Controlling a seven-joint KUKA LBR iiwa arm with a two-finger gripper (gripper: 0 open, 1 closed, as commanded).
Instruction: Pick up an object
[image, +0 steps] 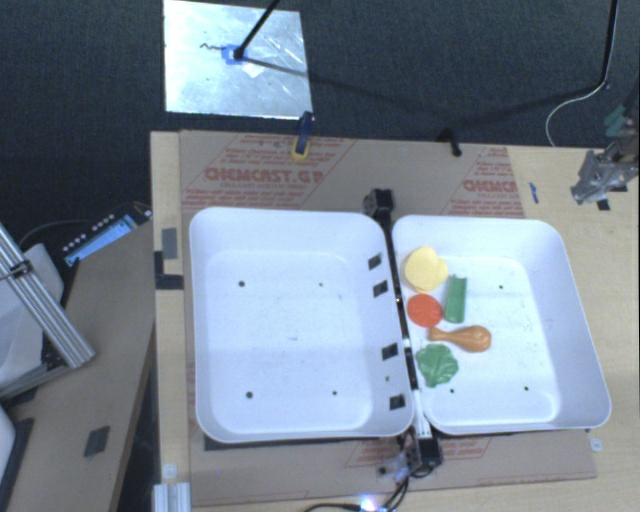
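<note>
**Five toys wait in the right bin**

Choose the green stick (456, 298), since its long sides offer clean grip faces; descend straight, clear of the yellow piece (425, 268) at its 10 o'clock. All the toys cluster against the right bin's (560, 330) 9 o'clock wall. The claw (603, 178) hangs high at the bench's (520, 180) 2 o'clock corner; I cannot tell its state.

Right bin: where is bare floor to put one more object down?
Right bin: bare floor right of the green stick and drumstick, out to the far wall. Crowded by the divider: yellow piece, red ball, green leafy piece.
</note>
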